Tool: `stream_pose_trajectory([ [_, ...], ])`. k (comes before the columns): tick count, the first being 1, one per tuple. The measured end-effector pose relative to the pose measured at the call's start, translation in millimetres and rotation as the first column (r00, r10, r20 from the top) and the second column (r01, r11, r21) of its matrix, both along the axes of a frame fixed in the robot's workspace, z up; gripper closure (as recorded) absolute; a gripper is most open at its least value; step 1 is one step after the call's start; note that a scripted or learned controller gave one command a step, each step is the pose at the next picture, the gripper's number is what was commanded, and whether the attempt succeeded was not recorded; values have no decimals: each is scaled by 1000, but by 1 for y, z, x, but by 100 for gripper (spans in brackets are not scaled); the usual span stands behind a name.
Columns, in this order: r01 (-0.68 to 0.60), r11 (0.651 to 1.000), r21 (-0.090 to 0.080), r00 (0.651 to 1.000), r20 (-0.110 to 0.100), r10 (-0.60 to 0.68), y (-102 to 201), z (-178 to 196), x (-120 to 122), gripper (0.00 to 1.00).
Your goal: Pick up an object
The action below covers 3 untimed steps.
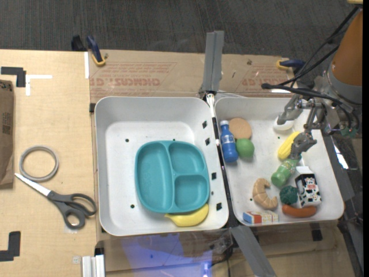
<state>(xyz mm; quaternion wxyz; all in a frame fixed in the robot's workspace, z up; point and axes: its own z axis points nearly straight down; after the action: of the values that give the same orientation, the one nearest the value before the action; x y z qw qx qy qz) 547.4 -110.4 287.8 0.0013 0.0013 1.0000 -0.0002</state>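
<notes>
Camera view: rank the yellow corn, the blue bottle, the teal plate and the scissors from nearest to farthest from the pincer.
From the pincer:
1. Yellow corn, right bin, just beside it.
2. Blue bottle, right bin's left edge.
3. Teal plate, left bin.
4. Scissors, on the bench left of both bins.

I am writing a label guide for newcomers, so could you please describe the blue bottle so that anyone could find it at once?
Start at the right-hand white bin, the one crowded with toy food. Along its left wall, near the far end, lies the blue bottle with a white cap, beside a green ball and a tan bun. It is the one blue item in that bin.
</notes>
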Motion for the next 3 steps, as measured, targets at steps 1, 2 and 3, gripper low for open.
stream_pose_trajectory([
  [1,-288,958,1,958,-2,288,-11,-169,8,0],
  [2,-301,954,-1,954,1,301,18,-195,49,0],
  [3,-180,984,1,984,-1,180,17,-196,35,0],
])
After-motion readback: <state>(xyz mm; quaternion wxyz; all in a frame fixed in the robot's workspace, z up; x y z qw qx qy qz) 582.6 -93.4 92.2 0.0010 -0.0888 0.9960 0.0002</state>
